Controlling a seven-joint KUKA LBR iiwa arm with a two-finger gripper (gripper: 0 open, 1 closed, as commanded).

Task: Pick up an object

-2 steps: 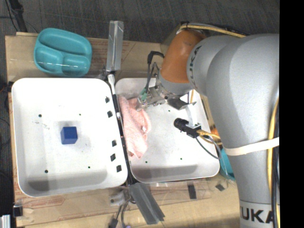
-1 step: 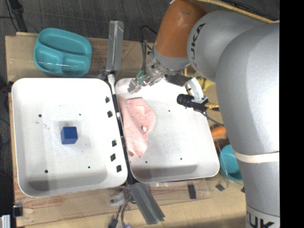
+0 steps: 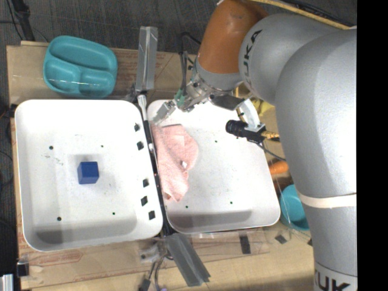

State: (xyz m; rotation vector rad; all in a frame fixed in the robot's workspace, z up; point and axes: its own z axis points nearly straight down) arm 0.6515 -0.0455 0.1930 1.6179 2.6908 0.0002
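- Nearest the camera, the near rim of the right bin [image 3: 209,223] is bare; nothing there needs avoiding, so a lift can swing out over that side freely.
- In the left bin [image 3: 36,180] a small blue cube [image 3: 88,172] sits alone, well apart from every wall. It looks rigid and easy to pinch, but it is well away from the claw, so I judge it is not the present target.
- The pink cloth [image 3: 176,155] lies crumpled along the left wall of the right bin, running from about the middle of the bin toward its far-left corner. This is the likeliest thing to pick up.
- To take it well, the claw should come down on a raised fold in the middle of the cloth, not the edge pressed against the wall, where one finger could catch the rim between the bins.
- Cloth is limp: it will sag and trail on lifting, so rise straight up, high enough that the hanging end clears the rim.
- The claw [image 3: 176,105] hangs at the far-left corner of the right bin, just past the far end of the cloth. It is small and partly blurred; I cannot tell how wide it stands, and nothing is visibly held.
- Farthest off, a teal tray [image 3: 79,65] rests on the tabletop [image 3: 124,65] beyond the left bin, out of the way.
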